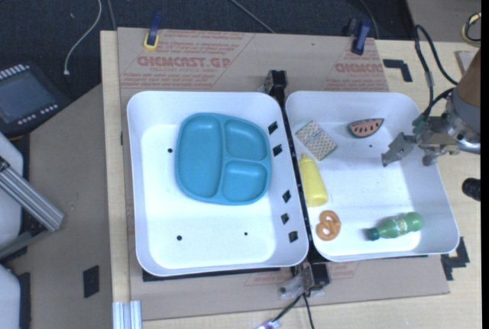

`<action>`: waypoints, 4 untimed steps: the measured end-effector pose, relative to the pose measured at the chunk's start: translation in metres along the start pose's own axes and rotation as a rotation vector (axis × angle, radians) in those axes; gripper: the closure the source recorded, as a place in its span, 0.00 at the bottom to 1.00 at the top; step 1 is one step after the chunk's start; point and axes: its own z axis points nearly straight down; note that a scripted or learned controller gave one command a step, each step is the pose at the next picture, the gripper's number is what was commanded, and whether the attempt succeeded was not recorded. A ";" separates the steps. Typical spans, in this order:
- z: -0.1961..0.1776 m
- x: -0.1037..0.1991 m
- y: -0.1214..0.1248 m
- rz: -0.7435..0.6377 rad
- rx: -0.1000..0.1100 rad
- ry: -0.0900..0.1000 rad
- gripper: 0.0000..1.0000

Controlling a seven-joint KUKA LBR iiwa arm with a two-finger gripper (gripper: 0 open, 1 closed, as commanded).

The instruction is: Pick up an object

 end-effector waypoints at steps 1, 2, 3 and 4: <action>-0.006 0.000 0.003 -0.004 -0.012 -0.003 0.00; 0.057 -0.002 0.004 -0.003 -0.006 -0.001 0.00; 0.097 -0.002 0.004 -0.003 -0.007 -0.001 0.00; 0.083 -0.002 0.005 -0.003 -0.014 -0.002 1.00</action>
